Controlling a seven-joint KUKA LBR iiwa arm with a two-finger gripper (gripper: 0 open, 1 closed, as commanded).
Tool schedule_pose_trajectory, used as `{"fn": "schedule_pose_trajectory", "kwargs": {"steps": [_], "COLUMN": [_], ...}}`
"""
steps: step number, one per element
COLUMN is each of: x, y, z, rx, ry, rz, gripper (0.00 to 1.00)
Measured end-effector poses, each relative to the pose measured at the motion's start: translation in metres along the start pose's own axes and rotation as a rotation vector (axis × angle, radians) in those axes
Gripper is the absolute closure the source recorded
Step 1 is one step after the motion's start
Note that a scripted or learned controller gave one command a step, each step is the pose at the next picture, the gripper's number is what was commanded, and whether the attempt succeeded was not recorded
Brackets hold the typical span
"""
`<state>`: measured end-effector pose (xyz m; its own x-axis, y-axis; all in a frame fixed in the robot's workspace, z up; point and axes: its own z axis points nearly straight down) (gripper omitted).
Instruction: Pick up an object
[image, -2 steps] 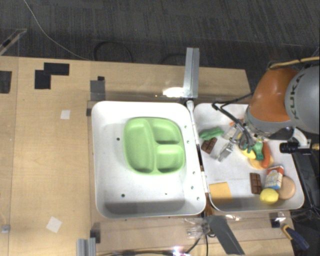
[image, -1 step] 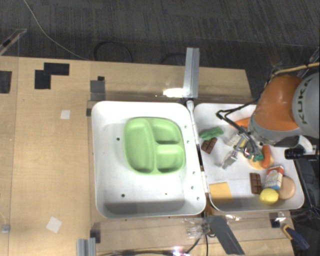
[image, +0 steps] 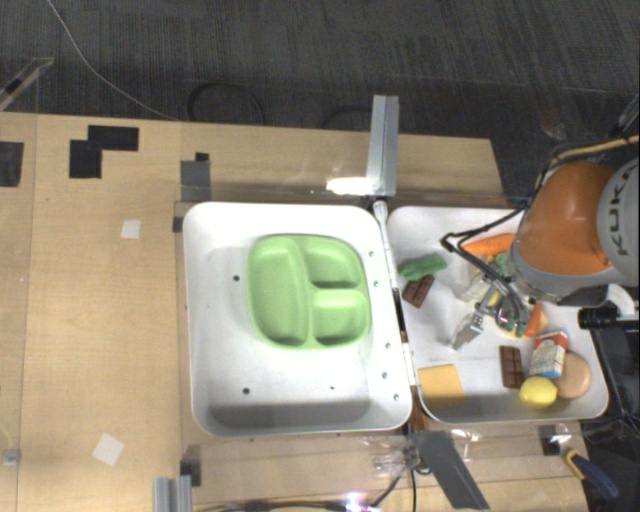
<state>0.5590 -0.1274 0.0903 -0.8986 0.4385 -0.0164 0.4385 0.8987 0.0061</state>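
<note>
Claw (image: 468, 335) of the grey and orange arm (image: 565, 230) hangs low over the right bin (image: 436, 232), its metal fingers (image: 463, 333) tilted down and toward the bin's middle; they look slightly parted, but I cannot tell how far, and nothing sits between them; the white floor under them is bare.

My judgement: this is the reach, the pick itself not yet made; no object is chosen for certain. Nearest candidates: the yellow block (image: 441, 380) just below the claw, near the front wall; the dark brown bar (image: 511, 366) just to its right; the small brown piece (image: 417, 291) up and to its left, with the green piece (image: 422, 266) beyond that. Next move, as I judge it, calls for shifting over one of these, squaring the fingers to its narrow side, then dropping and closing; the yellow block lies close to the wall, so the fingers could foul the rim.

Count in the right bin: one yellow block; one dark brown bar; one small brown piece; one green piece; one orange carrot-like item (image: 492, 244) above, partly under the arm; one yellow lemon-like ball (image: 538, 391), one tan rounded thing (image: 574, 374) and one small carton (image: 547, 353), all to the claw's right; a colourful cluster close under the wrist is too tangled to count.

Far to the left, the left bin (image: 215, 300) holds one green divided tray (image: 305, 290); two bins in all.
</note>
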Motion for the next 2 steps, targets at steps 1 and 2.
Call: {"fn": "schedule_pose_trajectory", "kwargs": {"steps": [1,2], "x": [0.024,0.040], "y": [-0.031,-0.070], "z": [-0.001,-0.002], "rx": [0.000,0.002], "ry": [-0.003,-0.003], "rz": [0.067,0.100], "gripper": [0.00,0.00]}}
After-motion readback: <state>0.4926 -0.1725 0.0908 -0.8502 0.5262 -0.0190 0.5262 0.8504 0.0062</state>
